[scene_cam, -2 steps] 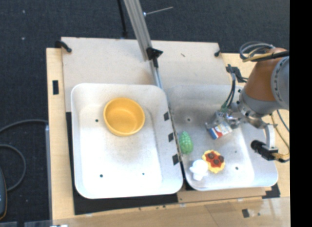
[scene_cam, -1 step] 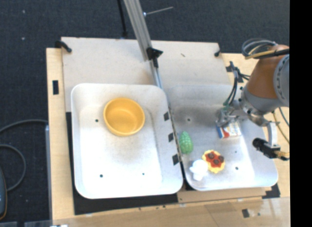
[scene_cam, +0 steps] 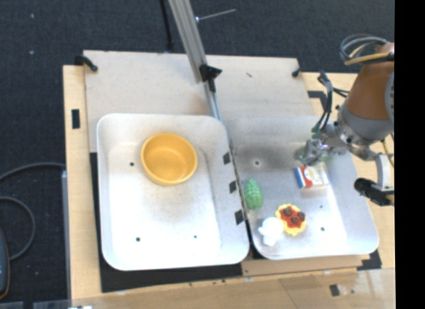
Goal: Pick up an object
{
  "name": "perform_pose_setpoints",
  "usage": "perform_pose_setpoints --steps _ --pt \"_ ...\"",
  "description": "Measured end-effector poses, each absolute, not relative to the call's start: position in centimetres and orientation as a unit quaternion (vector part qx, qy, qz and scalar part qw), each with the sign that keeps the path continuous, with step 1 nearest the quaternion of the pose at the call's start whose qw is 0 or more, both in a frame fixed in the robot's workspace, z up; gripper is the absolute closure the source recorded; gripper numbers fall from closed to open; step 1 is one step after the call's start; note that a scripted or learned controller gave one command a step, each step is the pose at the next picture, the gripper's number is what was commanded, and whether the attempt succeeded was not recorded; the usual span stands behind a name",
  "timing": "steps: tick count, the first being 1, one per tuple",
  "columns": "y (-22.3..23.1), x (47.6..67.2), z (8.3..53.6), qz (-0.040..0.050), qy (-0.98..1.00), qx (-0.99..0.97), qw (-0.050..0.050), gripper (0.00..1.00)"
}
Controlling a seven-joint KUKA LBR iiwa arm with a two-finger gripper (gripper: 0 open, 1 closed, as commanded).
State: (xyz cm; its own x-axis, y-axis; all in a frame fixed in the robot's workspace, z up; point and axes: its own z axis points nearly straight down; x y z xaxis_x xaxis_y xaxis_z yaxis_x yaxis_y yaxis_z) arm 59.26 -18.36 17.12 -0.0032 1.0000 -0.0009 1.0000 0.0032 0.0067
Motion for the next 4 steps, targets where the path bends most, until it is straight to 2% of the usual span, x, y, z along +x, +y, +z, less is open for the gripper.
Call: perform_pose_setpoints --steps 1,4 --pt "-18.5 59.4 22.3 0.002 0.708 0.706 0.003 1.0" --pt "-2.0 60.5 22.4 0.0003 0.71 0.704 -0.001 1.0"
